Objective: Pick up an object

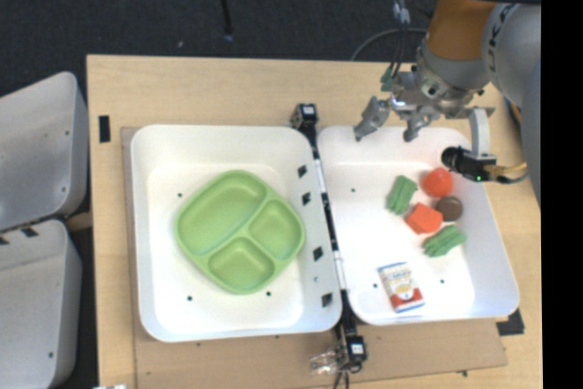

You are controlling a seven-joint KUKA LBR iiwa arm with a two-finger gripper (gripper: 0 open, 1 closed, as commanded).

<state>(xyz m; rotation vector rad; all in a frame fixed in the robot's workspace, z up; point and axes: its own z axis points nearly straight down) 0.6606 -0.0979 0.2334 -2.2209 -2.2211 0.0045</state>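
Grey arm with orange band, looped cables, and seemingly bare-metal two-finger gripper

Wooden bench bears two white bins, seemingly side by side, touching

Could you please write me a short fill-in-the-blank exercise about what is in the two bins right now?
1. The green plate lies in the ____ bin as the camera sees it.
2. The plate has ____ compartments.
3. The small carton lies nearer the camera than the toy foods, in the ____ bin.
4. The gripper hangs over the ____ edge of the right bin, touching none of the items.

Missing words: left; three; right; far
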